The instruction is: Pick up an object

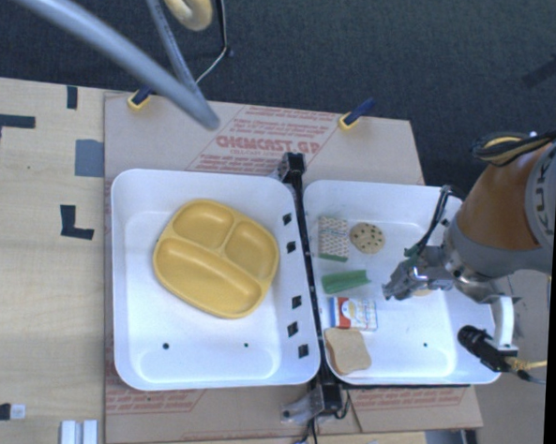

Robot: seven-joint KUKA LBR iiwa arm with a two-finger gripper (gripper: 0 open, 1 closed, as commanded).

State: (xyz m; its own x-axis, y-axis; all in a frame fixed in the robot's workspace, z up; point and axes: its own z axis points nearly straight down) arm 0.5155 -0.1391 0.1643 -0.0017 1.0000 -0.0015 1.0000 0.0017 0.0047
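Observation:
My gripper point(398, 284) hangs low over the right bin point(411, 351), just right of a green block point(345, 281). Its fingertips point left toward that block, and nothing shows between them. Above the block lie a round cookie point(366, 236) and a pale checked packet point(332, 237). Below the block sits a small red, white and blue carton point(354, 313), and a slice of toast point(347, 351) rests at the bin's front left corner. The arm with its orange band point(502, 207) comes in from the right.
A yellow divided plate point(217, 257) lies in the left bin point(195, 352). A black divider point(299, 265) runs between the bins. Both bins sit on cardboard point(264, 136). A grey pole point(111, 37) crosses the upper left. Bare floor shows in the right bin's front right.

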